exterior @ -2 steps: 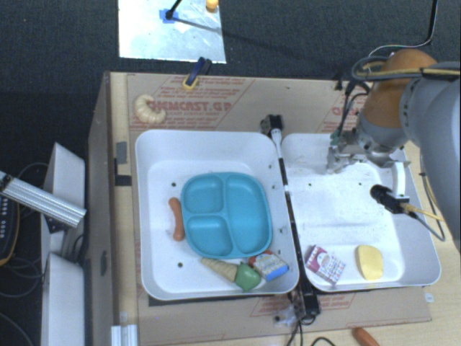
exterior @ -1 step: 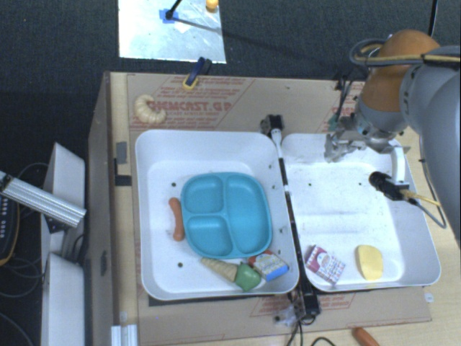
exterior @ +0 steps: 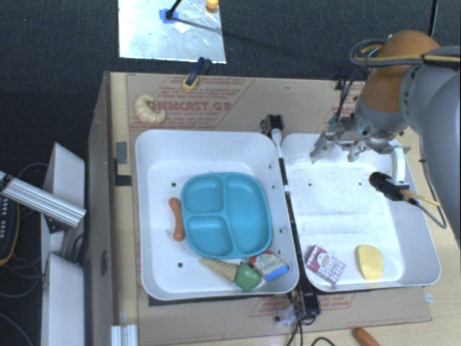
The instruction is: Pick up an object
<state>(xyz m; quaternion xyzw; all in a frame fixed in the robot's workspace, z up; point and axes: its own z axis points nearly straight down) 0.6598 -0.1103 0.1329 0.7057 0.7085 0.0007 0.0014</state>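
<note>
**Hand Poised Over Right Bin, Nothing Held**

The hand point(exterior: 338, 147) hung over the right bin's point(exterior: 432, 265) far edge, its fingers spread apart and gripping nothing. Likely targets, a yellow block point(exterior: 370, 262) and a red-and-white packet point(exterior: 325, 264), lay at the near wall. Red lettering on the table point(exterior: 238, 99) was illegible.

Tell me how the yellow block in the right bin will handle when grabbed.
The yellow block looks like a soft sponge, so it would probably squash and weigh little. It lies flat with rounded corners, so it seems unlikely to roll. Close to the bin wall, it may slide against it if nudged.
</note>
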